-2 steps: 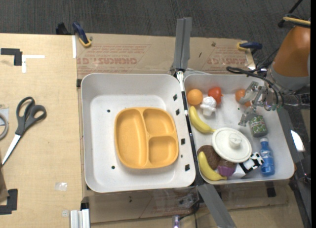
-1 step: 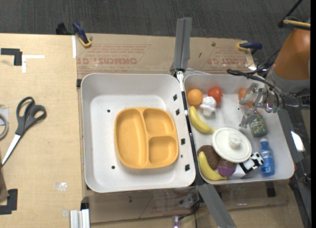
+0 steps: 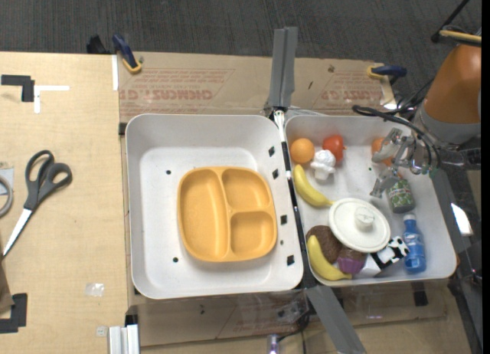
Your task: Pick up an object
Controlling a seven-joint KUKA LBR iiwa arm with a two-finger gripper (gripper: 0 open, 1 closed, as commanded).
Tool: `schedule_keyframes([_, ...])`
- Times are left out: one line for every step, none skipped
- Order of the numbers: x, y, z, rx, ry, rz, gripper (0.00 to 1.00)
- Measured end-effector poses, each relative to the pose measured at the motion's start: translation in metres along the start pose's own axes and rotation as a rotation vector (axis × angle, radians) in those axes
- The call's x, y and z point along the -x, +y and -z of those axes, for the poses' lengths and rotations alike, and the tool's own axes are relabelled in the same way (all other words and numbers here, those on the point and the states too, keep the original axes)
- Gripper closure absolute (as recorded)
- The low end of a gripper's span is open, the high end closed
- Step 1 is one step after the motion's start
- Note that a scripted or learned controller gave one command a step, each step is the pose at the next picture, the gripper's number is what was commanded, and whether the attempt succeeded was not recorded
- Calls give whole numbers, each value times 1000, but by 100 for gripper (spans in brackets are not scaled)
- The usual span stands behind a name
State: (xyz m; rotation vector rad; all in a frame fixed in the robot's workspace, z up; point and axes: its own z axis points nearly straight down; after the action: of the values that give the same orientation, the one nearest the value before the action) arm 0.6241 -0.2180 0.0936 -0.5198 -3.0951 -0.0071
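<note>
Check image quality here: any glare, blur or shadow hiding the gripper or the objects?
Camera view: lighting even, soft shadows only; left bin and yellow tray sharp; mild glare on the white lid; gripper is soft and cluttered against the right bin, so its detail is hard to read; small items under it blur together.

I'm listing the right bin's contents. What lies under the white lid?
The white lid rests on a brown round item, a banana and a purple piece. Whatever sits directly beneath its middle is covered.
</note>
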Motion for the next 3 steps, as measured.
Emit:
schedule_keyframes([3,1,-1,-3,5,38,0])
schedule_keyframes([5,3,-1,1,9,-38,0])
schedule_keyframes([-9,-6,0,-2,-9,-55,0])
